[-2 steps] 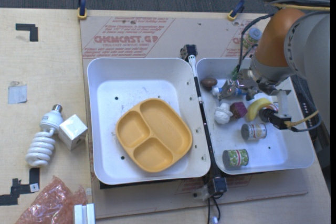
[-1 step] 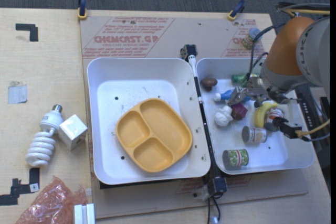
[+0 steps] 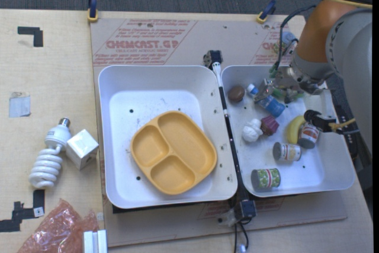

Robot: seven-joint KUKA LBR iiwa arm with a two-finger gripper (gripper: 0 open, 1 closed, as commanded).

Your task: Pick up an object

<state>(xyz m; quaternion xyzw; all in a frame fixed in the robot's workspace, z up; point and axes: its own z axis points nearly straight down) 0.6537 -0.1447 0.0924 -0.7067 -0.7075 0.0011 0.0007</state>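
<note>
The grey arm (image 3: 343, 26) reached into the right bin (image 3: 331, 178), 1 of 2. Its gripper (image 3: 277, 89) hung over a blue object (image 3: 273, 106) near the bin's back; its grasp could not be judged. The left bin (image 3: 118, 127) carried a yellow divided plate (image 3: 173, 152).

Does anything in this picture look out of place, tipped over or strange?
Yes. In the right bin, two small cans lie on their sides instead of standing. A spiral light bulb and a white cube lie on the bench left of the left bin, outside both bins. Nothing looks spilled or broken.
</note>
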